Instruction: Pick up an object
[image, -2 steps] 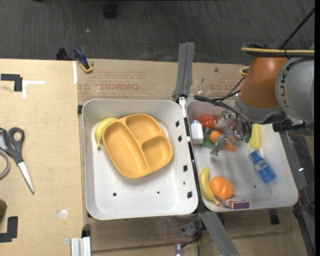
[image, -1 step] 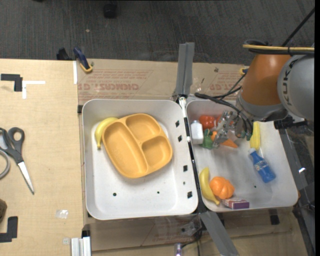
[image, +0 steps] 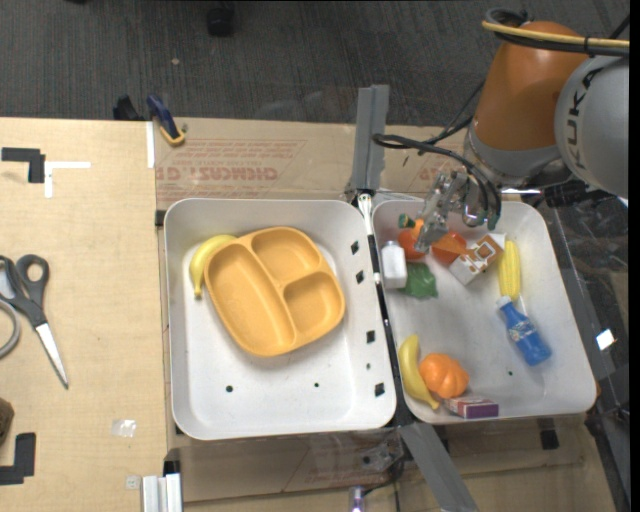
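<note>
Gripper (image: 432, 232) low in the right bin (image: 560, 385).
Its state can't be told; an orange toy (image: 447, 246) lies just beside it.

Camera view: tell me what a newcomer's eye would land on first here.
The big yellow divided plate lying in the left bin stands out most, with a banana tucked against its left edge. Next comes the grey and orange arm at upper right, its claw down among the small colourful items crowded at the back of the right bin.
</note>
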